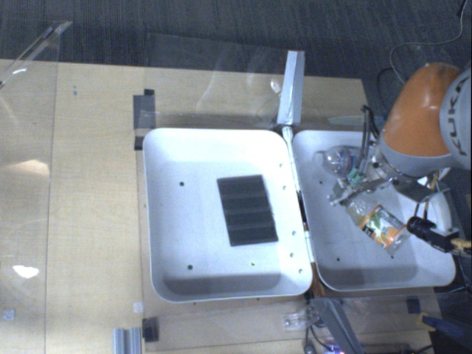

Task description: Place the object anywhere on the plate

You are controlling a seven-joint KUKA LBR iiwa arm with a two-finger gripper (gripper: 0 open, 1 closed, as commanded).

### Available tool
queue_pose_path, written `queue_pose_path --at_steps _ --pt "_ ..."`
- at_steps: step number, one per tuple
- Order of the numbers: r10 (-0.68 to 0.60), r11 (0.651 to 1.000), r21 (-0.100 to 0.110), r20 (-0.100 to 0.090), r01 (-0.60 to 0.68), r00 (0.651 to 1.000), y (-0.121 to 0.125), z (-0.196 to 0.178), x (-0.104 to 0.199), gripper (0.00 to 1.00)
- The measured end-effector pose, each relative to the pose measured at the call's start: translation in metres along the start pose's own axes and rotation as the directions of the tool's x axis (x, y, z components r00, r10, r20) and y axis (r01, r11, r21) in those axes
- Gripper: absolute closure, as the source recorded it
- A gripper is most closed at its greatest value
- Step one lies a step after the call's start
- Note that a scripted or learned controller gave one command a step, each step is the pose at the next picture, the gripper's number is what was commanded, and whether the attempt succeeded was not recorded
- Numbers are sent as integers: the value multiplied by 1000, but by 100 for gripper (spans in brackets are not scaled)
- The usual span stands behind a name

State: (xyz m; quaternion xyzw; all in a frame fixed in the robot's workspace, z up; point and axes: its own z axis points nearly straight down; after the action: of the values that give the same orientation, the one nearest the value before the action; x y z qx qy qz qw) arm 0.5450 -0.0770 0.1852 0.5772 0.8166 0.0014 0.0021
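A dark ribbed rectangular plate (247,209) lies flat in the middle of the left bin (169,168). In the right bin (332,264) lies a clear plastic item with an orange and green label (381,226), slanting toward the lower right. A second clear, crumpled plastic item (335,158) rests near that bin's back. My gripper (352,189) hangs low over the right bin between these two items, just up and left of the labelled one. I see nothing held in it. The grey arm with its orange band (422,113) rises behind it.
A grey metal post (290,87) stands at the back between the two bins. Black cables (431,233) trail across the right bin's right side. The wooden bench (74,198) stretches out to the left of the bins.
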Motion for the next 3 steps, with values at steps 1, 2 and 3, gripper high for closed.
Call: queue_pose_path --at_steps 1,2,3 --pt "-24 1000 1 -2 24 1000 89 1 19 100" --pt "-229 973 -3 1 229 973 149 -21 47 100" --pt "-323 946 -3 -1 323 946 117 -49 120 100"
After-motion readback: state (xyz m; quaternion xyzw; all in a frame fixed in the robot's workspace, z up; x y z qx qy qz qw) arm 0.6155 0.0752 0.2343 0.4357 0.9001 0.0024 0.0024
